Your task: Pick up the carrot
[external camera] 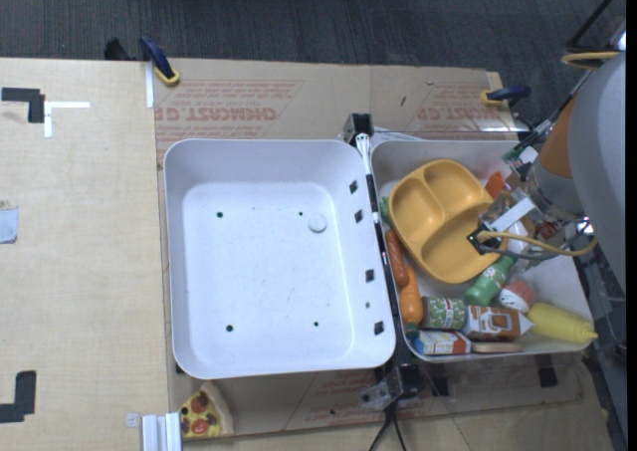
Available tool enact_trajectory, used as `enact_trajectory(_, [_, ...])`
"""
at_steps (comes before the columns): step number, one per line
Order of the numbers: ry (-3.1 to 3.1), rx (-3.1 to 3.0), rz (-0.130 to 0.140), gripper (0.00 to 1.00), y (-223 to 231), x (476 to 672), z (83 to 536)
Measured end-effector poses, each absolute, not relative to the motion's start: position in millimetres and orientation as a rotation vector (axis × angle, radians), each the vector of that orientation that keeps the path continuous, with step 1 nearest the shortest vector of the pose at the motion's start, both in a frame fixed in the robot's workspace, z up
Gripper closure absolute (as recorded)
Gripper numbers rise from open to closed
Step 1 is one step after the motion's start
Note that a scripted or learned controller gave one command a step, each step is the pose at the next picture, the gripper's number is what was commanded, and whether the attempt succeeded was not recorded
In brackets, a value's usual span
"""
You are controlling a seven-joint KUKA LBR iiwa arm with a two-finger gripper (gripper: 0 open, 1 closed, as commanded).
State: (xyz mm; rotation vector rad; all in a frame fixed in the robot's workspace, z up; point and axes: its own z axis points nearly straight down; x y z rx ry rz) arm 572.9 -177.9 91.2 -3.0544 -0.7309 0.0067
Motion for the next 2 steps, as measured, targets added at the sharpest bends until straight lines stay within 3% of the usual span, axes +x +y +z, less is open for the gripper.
enact_trajectory(1, [-0.712,-3.059,0.001,0.0,-120.4,507.5,92.2])
enact_trajectory(2, [-0.318,-3.126,0.011,0.0,-189.0,570.9,91.0])
